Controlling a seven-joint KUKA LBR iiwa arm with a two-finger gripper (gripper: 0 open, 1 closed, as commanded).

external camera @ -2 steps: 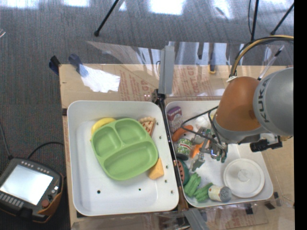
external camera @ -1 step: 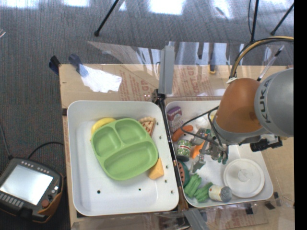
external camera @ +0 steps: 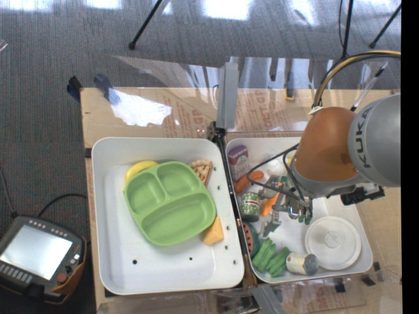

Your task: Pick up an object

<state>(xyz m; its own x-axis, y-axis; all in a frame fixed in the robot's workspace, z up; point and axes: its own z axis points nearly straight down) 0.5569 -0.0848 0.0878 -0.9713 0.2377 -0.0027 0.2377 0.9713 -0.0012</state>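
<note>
The claw (external camera: pixel 286 209) hangs low in the right bin (external camera: pixel 364 257), apart and empty, beside the orange carrot (external camera: pixel 269 203); next, centre over it, descend, close.

One fixed camera looks down from above at a slant, not close; it takes in the counter (external camera: pixel 98 120), both bins (external camera: pixel 108 175), and floor (external camera: pixel 39 44) behind

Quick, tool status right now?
Tool: down in the right bin among the clutter; cannot be told whether it grips anything.
</note>
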